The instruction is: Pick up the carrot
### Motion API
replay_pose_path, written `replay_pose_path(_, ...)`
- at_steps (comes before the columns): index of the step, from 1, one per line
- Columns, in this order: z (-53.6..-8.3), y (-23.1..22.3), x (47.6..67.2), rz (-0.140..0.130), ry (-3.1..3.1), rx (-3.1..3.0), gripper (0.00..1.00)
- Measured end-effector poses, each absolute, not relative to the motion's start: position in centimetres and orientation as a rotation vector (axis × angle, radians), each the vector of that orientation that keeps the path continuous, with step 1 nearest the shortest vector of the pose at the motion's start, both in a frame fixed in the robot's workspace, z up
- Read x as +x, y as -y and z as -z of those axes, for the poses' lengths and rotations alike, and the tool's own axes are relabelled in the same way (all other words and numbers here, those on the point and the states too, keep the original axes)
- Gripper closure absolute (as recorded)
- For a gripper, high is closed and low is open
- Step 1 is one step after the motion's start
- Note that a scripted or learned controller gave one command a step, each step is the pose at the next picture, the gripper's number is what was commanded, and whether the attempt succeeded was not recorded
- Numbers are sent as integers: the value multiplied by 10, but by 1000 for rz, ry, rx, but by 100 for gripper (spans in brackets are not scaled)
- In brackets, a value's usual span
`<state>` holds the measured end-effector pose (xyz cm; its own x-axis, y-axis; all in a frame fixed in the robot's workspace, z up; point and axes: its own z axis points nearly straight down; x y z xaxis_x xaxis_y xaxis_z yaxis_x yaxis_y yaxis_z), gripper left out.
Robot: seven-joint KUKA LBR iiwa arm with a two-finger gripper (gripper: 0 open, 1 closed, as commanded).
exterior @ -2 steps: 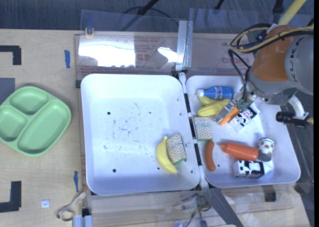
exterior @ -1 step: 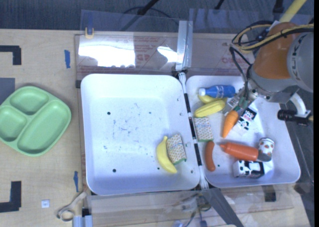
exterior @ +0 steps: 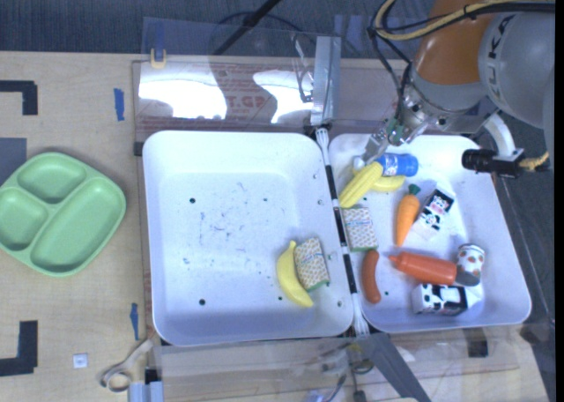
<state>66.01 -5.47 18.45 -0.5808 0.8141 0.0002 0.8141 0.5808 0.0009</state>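
The carrot (exterior: 405,217) is small and orange with a green top, and it lies tilted in the middle of the right bin (exterior: 507,241). My gripper (exterior: 390,137) hangs over that bin's back left corner, above and to the left of the carrot and well apart from it. Just below the gripper lie a blue bottle (exterior: 399,165) and a yellow banana (exterior: 365,185). I see nothing held in the gripper.
Around the carrot in the right bin lie a black-and-white box (exterior: 437,209), a patterned packet (exterior: 359,229), a red sausage (exterior: 371,276), a longer orange-red piece (exterior: 423,266) and a cow toy (exterior: 441,299). The left bin (exterior: 229,206) holds a banana (exterior: 291,279) and a sponge (exterior: 311,264). A green plate (exterior: 57,212) sits far left.
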Motion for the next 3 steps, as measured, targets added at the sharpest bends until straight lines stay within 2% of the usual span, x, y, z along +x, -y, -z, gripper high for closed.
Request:
replay_pose_path(1, -184, 32, 667, 0, -2822, 1375, 100)
replay_pose_path(2, -184, 63, 660, 1, -2806, 1416, 100)
replay_pose_path(3, -184, 62, 660, 1, -2806, 1415, 0)
